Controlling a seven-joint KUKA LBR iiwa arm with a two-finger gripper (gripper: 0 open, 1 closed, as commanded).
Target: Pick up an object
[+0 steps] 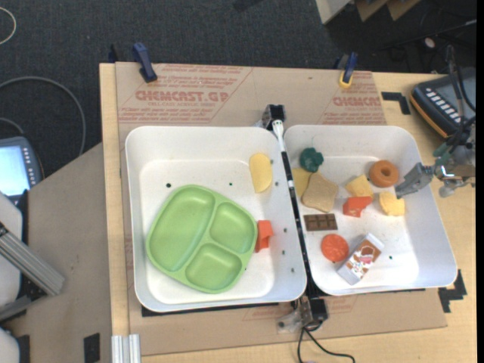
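Note:
The right bin (pixel 423 267) holds several toy foods: a green piece (pixel 311 158), a tan bread slice (pixel 321 192), an orange donut (pixel 385 173), yellow cheese pieces (pixel 392 204), an orange-red block (pixel 356 206), a chocolate bar (pixel 319 221), a red tomato (pixel 334 246) and a small carton (pixel 361 258). My gripper (pixel 425 175) reaches in over that bin's right rim, just right of the donut and above the cheese. It is small and partly cut off by the view's edge. I see nothing held in it.
The left bin (pixel 140 153) carries a green divided plate (pixel 201 237), a yellow banana-like piece (pixel 261 172) and an orange block (pixel 263 235). Clamps (pixel 144 60) hold the cardboard base at the back. A black device (pixel 437 106) lies at the far right.

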